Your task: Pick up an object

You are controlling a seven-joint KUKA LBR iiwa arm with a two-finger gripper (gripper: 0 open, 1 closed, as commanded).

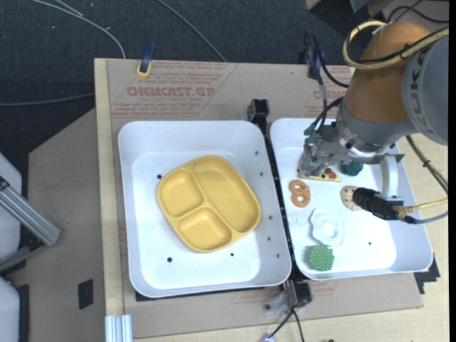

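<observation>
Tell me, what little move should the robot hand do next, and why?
Probably drop a little lower. The hand hangs over the far end of the right bin, just above some small colorful bits, so those seem the closest to grab. The pretzel and green ball lie further off.

- Two white bins sit side by side: left bin, right bin.
- A yellow three-compartment tray lies tilted in the left bin.
- Brown bench board beneath, a blue-yellow clamp on its far edge.
</observation>
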